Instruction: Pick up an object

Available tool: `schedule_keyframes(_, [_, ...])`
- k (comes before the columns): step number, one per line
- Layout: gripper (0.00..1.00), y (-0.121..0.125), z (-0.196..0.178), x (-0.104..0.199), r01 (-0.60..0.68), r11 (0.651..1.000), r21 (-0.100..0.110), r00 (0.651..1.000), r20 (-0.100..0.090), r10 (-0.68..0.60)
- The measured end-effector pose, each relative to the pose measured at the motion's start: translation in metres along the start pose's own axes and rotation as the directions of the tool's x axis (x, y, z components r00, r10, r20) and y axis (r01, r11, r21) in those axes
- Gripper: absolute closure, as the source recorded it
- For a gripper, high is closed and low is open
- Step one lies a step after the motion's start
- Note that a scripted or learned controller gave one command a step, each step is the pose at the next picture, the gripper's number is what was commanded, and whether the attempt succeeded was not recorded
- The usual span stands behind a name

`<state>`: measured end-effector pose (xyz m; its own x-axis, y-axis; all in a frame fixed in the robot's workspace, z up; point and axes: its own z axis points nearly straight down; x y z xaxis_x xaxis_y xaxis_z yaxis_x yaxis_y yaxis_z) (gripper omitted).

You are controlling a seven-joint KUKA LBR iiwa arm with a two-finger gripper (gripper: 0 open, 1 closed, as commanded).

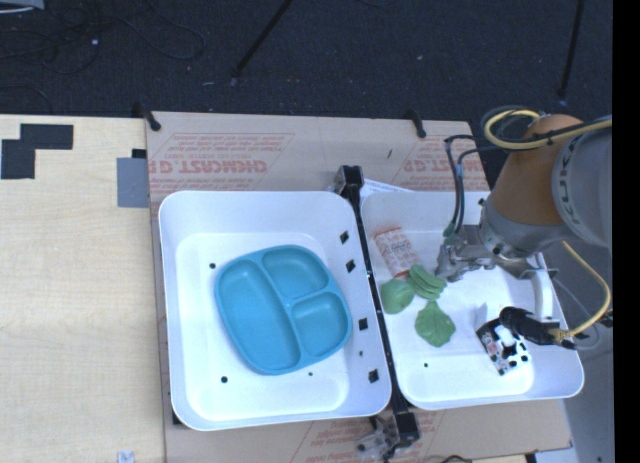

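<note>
**Soft green pieces sit under the hand in the right bin**

The hand (452, 263) hangs over the right bin (560, 376); whether it is released or clenched, I cannot tell. Just beside it lie 3 green pieces (434, 325), clustered. They look light, soft and floppy, so a pinch across the middle of 1 piece should suit. A small packet (394, 248) lies nearby. The left bin (190, 251) holds a blue divided plate (282, 306).

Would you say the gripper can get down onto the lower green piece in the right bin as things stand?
Probably yes. The green piece lies flat and apart from the other green pieces, with bare bin floor around it. The gripper hangs just above and right of it, with nothing between them.
</note>
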<state>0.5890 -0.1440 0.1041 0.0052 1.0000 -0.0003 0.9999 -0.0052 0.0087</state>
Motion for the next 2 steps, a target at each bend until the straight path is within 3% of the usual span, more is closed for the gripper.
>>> schedule_keyframes(2, [1.0, 0.005, -0.1, 0.006, 0.006, 1.0, 0.007, 1.0, 0.0, -0.006])
